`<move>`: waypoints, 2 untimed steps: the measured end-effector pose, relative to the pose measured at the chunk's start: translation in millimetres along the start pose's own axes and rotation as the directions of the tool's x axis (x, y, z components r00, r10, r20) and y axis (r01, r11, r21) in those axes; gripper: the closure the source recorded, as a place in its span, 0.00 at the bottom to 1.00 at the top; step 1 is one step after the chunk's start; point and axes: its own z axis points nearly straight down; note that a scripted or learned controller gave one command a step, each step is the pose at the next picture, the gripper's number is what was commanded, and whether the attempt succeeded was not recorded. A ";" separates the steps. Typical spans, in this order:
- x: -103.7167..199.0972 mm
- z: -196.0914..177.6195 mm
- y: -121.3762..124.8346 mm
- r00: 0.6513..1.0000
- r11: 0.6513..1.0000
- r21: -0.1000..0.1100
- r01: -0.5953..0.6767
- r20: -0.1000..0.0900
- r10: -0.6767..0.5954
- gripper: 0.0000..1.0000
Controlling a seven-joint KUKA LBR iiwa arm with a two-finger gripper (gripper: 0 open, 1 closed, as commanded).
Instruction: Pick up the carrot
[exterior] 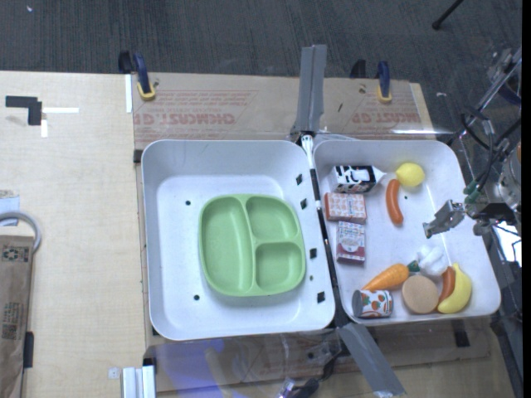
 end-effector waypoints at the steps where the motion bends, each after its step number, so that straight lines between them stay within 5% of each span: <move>1: 51.5 89.2 -2.3 0.995 0.995 0.000 0.101 -0.001 -0.101 0.00; 2: 61.9 162.1 -2.8 0.992 0.992 0.001 0.122 -0.002 -0.122 0.00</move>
